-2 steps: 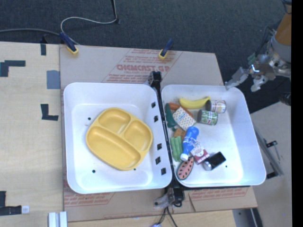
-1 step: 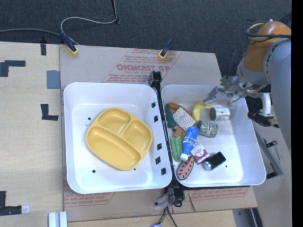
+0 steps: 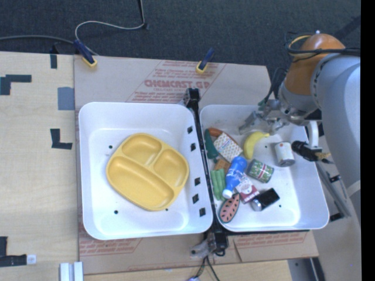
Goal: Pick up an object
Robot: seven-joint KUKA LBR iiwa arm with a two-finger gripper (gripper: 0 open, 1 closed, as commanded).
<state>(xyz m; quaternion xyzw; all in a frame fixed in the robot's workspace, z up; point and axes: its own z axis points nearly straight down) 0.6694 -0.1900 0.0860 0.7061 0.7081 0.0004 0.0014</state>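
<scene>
The right bin (image 3: 304, 206) holds a jumble of small objects. Among them are a yellow round fruit (image 3: 255, 143), a white cylinder (image 3: 284, 153), a green can (image 3: 259, 170), a blue bottle (image 3: 235, 172), a patterned packet (image 3: 227, 147), a black block (image 3: 267, 199) and a dark speckled oval piece (image 3: 229, 209). My gripper (image 3: 262, 122) hangs over the bin's far side, just above and behind the yellow fruit. It is open, with nothing between its fingers. The grey arm with its orange band (image 3: 309, 60) reaches in from the right.
The left bin (image 3: 94, 157) holds a yellow divided plate (image 3: 147, 171). A black divider clip (image 3: 192, 96) sits where the two bins meet. Yellow-and-blue clamps (image 3: 85, 52) hold the cardboard at the back. A black cable runs across the dark floor behind.
</scene>
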